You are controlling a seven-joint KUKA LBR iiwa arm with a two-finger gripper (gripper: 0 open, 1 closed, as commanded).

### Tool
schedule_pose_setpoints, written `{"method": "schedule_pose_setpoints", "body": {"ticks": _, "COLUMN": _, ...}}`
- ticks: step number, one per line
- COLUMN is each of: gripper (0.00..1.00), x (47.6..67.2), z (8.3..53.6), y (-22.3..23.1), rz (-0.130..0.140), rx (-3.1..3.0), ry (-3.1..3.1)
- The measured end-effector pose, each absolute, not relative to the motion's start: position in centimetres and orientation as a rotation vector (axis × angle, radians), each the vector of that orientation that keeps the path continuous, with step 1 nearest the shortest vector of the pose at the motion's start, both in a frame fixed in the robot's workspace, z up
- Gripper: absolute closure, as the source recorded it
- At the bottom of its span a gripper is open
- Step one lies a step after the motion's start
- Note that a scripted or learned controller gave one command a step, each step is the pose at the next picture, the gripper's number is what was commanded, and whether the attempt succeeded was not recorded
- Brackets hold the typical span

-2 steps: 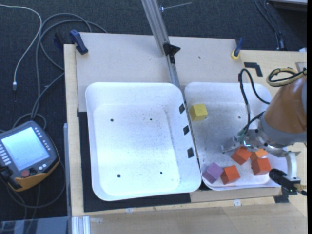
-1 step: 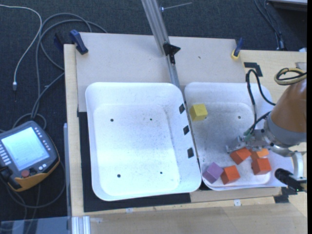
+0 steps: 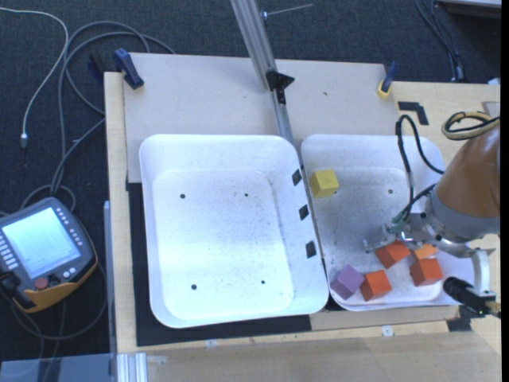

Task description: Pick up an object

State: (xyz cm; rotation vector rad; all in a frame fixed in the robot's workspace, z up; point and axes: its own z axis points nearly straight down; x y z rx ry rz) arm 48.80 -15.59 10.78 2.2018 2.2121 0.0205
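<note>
Hand (image 3: 391,239) low in right bin (image 3: 358,159), just above an orange block (image 3: 392,255). Hand state: cannot tell (arm overhangs it). Yellow block (image 3: 324,183) apart.

Cut off by the right edge: the arm (image 3: 477,185), beyond its orange band. Hidden under the wrist: part of a small orange block (image 3: 426,251) in the right bin (image 3: 350,153), plus the gripper's (image 3: 391,237) finger tips, too small and blurred to read. Cropped at the left edge, well apart from that bin: the teach pendant (image 3: 40,253). Cut by the top edge: the metal pole (image 3: 250,22).
</note>
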Motion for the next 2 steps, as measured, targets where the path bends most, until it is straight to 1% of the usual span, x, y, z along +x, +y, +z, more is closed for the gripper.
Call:
{"method": "schedule_pose_setpoints", "body": {"ticks": 1, "gripper": 1.0, "x": 48.19, "z": 11.02, "y": -15.56, "rz": 0.004, "rx": 2.217, "ry": 2.22}}
{"method": "schedule_pose_setpoints", "body": {"ticks": 2, "gripper": 0.0, "x": 48.17, "z": 10.96, "y": -15.55, "rz": 0.004, "rx": 2.218, "ry": 2.221}}
